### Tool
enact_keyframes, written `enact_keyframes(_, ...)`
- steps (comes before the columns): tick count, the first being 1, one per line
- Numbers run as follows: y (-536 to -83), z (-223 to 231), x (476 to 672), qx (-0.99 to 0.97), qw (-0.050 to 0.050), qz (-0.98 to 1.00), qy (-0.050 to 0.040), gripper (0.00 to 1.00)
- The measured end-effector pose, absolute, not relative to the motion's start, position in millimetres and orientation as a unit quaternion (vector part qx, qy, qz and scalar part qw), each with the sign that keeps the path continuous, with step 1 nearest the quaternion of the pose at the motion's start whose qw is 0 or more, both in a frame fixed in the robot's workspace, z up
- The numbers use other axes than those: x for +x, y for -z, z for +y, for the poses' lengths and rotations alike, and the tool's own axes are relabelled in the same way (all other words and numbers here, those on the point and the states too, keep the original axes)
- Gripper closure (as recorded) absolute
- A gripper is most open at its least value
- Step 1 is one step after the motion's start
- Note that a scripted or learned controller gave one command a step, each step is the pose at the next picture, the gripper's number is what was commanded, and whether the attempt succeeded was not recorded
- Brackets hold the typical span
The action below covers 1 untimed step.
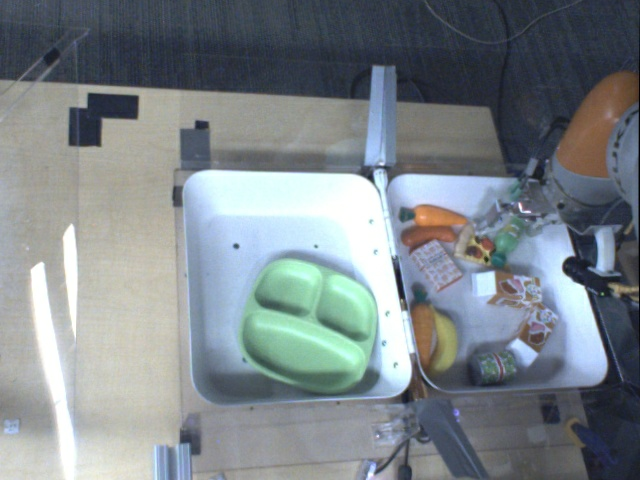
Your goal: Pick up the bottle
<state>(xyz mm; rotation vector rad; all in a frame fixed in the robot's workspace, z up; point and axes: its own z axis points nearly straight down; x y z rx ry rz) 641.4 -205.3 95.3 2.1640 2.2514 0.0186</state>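
Partly hidden among clutter, the bottle [507, 234] lies beneath the hand [522, 206].

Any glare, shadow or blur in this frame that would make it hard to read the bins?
Camera view: bright glare streaks on the clear panel at the left, off the bins; the green tray casts a soft shadow in the left bin; small items around the gripper in the right bin look soft and low in detail.
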Motion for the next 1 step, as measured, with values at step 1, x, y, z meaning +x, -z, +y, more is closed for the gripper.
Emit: enact_keyframes(1, -109.8, -202.6, 645.4, 0.69, 0.013, 0.723, -0.0094, 1.0)
